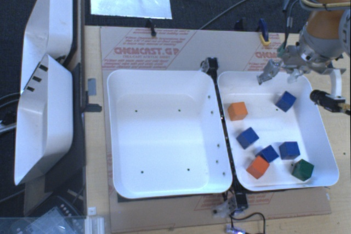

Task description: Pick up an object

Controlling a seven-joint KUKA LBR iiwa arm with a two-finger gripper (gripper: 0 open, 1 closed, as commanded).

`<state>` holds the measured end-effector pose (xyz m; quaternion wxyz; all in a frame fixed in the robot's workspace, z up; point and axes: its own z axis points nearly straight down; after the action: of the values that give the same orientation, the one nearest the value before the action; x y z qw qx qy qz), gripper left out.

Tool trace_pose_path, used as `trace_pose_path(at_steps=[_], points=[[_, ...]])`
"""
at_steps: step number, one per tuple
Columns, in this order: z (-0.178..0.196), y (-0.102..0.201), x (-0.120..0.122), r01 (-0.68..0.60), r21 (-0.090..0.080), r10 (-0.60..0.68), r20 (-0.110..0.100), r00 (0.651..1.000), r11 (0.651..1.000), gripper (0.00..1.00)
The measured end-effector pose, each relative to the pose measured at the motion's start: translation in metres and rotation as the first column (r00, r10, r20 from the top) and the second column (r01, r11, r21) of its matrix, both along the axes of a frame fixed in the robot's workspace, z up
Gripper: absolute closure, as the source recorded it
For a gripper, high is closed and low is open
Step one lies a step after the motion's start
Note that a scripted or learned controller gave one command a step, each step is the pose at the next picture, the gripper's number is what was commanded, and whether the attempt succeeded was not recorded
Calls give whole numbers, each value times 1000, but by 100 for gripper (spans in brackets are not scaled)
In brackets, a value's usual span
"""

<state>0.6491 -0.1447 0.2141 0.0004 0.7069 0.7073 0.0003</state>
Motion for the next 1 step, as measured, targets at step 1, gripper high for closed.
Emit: trace_pose_path(at_steps=[1], points=[[-109,31,-13,0,-1,0,10,1000,1000,0]])
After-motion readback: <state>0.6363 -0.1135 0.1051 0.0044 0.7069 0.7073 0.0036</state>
